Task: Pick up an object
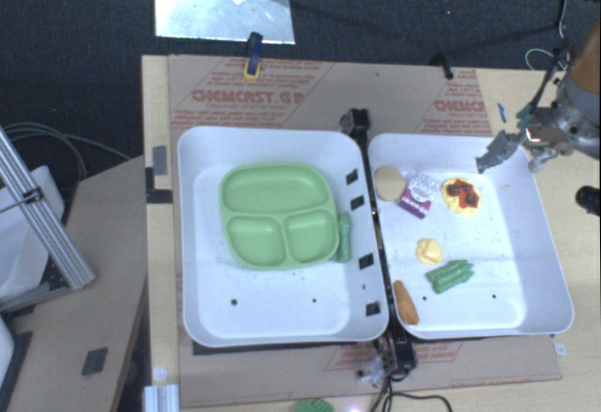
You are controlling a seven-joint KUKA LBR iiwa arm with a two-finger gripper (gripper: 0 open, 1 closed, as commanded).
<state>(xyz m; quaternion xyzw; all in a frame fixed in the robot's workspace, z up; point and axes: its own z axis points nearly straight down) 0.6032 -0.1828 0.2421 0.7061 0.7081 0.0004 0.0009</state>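
Observation:
The right bin (540,241) holds several small objects: a beige bun (388,181), a purple and white packet (416,194), a yellow and red piece (460,195), a small yellow lump (429,251), a green piece (449,275) and an orange stick (405,301). My gripper (516,157) hangs over the bin's far right corner, to the right of the yellow and red piece. Its fingers are spread, and it is open with nothing between them.
The left bin (202,297) holds a green divided plate (279,215) with a slim green piece (345,236) along its right side. A black hinge strip (368,213) runs between the bins. Cables (394,377) lie at the bench's front edge.

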